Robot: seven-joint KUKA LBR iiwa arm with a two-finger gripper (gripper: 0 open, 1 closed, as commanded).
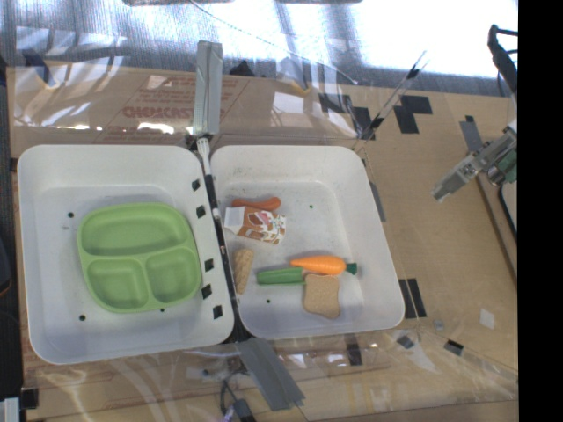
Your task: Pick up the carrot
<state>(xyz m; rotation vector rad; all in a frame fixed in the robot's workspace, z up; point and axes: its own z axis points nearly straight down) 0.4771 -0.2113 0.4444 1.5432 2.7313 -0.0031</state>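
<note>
Gripper (450, 185) — blurred, apart from carrot (320, 265)

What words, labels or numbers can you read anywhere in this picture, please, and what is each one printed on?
Red print on the cardboard sheet behind the left bin: mirrored and blurred, not readable with confidence.
Small packet in the right bin: red and brown printing, too small to read.
Nothing readable on the green tray, carrot or other food items.
</note>
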